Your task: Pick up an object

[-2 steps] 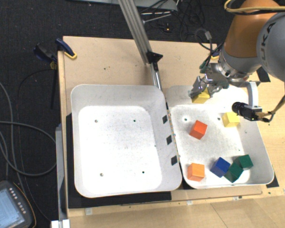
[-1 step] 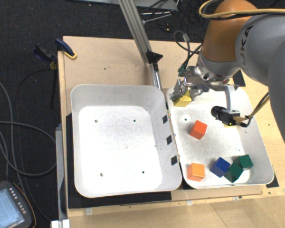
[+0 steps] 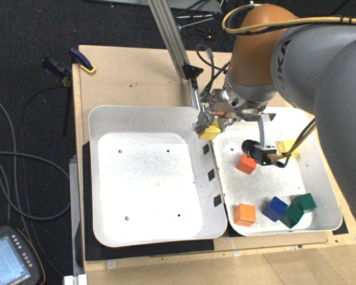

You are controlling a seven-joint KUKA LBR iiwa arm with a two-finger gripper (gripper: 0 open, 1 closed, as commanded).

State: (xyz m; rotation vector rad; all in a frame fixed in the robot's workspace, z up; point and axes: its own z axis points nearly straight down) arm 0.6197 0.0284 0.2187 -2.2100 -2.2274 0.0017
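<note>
My gripper point(image 3: 212, 125) hangs over the ridge where the two white bins meet, near their far end. A small yellow block point(image 3: 209, 133) sits between its fingertips, lifted off the bin floor, and the fingers are shut on it. The grey arm with its orange band point(image 3: 255, 34) reaches in from the upper right and hides the far part of the right bin point(image 3: 321, 180).
The right bin holds two orange blocks point(image 3: 246, 164) point(image 3: 244, 214), a blue block point(image 3: 276, 208), two green blocks point(image 3: 307, 202) point(image 3: 293, 215) and another yellow block point(image 3: 286, 147). A black cable end point(image 3: 256, 150) dangles over it. The left bin point(image 3: 107, 123) lies beside it. A metal pole point(image 3: 169, 34) slants in behind.
</note>
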